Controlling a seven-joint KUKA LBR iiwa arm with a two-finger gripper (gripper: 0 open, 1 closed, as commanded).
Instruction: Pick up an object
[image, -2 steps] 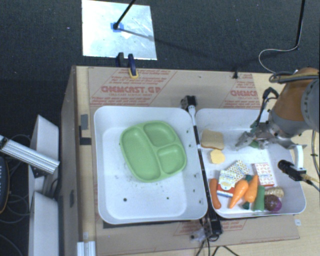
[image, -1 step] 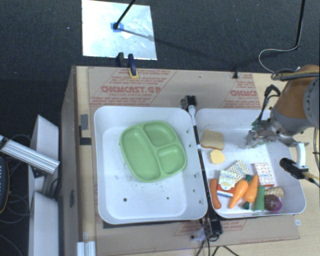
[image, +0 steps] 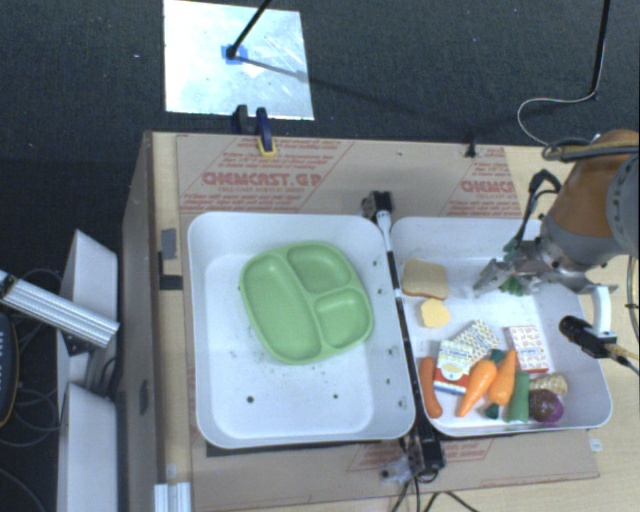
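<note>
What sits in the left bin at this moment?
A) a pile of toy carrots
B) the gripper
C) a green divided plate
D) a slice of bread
C: the green divided plate lies alone in the left bin, while the toy carrots, the slice of bread and the gripper are all over the right bin.

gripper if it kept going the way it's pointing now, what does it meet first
The gripper points toward the view's left, low over the right bin. The first thing in that line looks to be the bread slice, though its height above the bin floor is hard to judge.
</note>
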